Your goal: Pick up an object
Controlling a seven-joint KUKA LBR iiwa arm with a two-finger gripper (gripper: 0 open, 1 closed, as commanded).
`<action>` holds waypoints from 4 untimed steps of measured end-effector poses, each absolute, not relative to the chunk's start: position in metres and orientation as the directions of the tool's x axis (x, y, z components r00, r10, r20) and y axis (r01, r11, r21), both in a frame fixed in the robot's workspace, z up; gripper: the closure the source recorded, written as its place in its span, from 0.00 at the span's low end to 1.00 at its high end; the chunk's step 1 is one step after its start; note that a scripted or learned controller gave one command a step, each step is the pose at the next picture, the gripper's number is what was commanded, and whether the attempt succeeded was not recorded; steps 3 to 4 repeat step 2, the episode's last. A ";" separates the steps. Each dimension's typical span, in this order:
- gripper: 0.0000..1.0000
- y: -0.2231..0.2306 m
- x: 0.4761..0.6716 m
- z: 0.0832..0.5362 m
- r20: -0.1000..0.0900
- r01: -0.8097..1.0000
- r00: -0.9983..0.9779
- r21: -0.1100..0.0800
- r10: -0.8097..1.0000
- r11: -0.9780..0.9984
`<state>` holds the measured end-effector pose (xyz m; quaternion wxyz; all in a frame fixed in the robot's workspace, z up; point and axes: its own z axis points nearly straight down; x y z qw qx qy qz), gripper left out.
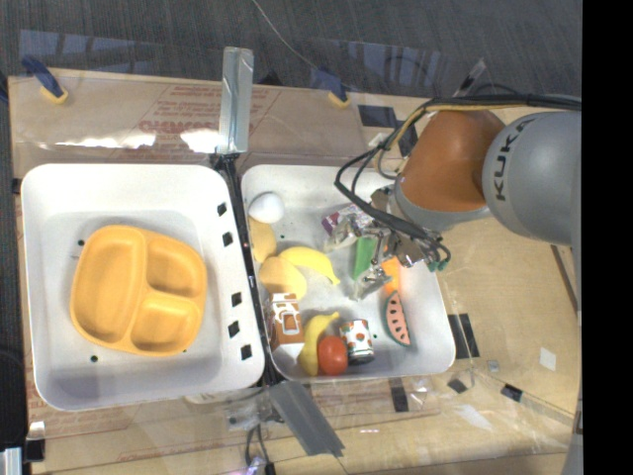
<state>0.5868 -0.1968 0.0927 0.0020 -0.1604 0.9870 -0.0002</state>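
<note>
My gripper (381, 262) hangs low in the right bin (435, 342), under the orange wrist band (445, 161). It sits over a green object (365, 252) and a small orange piece (390, 263), which it partly hides. A purple wrapper (341, 224) lies just to its left. A watermelon slice (396, 320) lies below it. Further left are a yellow banana-like fruit (300, 262) and a white egg (264, 206). Along the bin's front edge lie a small carton (285, 317), a second banana (316, 331), a red tomato (333, 356) and a small can (358, 336).
The left bin (49, 364) holds a yellow divided tray (136, 288). A black divider (240, 265) runs between the two bins. Black cables (361, 171) loop off the wrist above the right bin's back edge. Brown bench surface lies to the right of the bins.
</note>
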 end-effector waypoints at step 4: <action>1.00 -0.192 0.608 0.258 -0.010 0.069 -0.998 -0.003 0.069 0.998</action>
